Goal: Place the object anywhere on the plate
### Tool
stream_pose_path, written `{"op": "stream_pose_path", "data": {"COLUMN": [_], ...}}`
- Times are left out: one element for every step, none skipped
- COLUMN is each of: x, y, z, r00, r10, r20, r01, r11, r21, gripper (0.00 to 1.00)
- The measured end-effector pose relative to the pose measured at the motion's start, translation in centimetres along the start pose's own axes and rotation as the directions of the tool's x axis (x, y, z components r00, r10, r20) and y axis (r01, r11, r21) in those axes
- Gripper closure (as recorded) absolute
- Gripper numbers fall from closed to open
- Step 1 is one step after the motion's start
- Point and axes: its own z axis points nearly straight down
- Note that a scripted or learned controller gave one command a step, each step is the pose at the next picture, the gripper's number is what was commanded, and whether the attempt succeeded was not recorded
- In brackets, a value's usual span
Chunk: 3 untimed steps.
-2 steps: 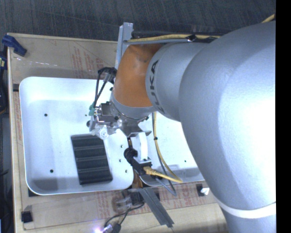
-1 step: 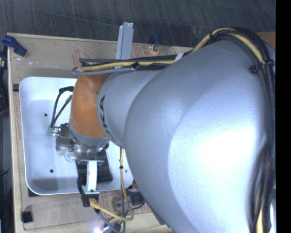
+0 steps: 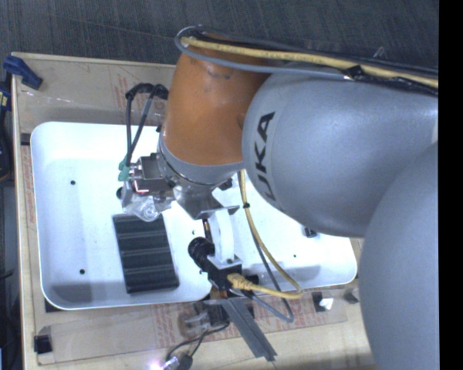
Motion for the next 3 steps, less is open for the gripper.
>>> {"op": "stream_pose_path", "data": {"x": [7.3,7.8,1.0], "y": [0.8,3.4,2.7], "z": [8.1,5.3,6.9], "r00": [0.981,0.997,0.993], "r10": [0.192,0.072,0.118], "r20": [0.005,0.003,0.004], "r01": [-0.192,-0.072,-0.118], "r11": [0.981,0.997,0.993], "r21": [0.008,0.005,0.006], "gripper": [1.0,1.0,1.0]}}
